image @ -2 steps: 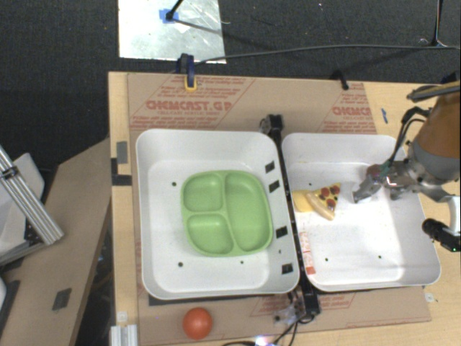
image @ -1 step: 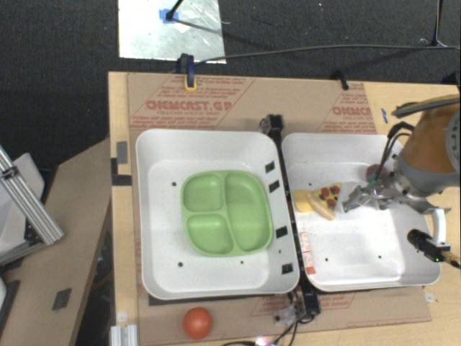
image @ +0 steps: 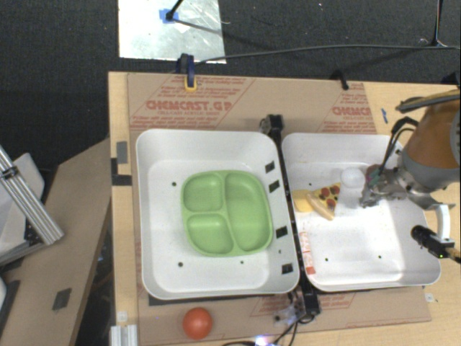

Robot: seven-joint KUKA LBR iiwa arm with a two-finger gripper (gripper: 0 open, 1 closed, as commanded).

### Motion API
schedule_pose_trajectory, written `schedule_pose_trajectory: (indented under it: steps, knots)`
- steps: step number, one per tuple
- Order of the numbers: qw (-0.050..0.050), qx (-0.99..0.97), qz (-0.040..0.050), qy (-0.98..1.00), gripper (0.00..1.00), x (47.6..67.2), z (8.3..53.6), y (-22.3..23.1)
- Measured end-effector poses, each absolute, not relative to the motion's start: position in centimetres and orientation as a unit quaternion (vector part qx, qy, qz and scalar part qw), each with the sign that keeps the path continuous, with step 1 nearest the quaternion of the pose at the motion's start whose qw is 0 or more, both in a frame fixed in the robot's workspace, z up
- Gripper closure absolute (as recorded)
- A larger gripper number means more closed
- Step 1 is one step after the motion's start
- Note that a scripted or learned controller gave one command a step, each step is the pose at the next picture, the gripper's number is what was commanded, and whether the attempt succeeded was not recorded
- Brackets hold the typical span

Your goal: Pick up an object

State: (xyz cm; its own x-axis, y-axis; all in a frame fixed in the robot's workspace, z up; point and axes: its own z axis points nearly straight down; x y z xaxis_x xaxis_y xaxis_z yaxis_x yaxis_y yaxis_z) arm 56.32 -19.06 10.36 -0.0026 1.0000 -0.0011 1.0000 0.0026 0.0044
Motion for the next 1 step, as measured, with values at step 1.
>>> schedule_pose_trajectory:
  steps: [1]
  knots:
    - [0.003,0.705,0.0015,0.709,1.00,56.37,14.82,-18.62]
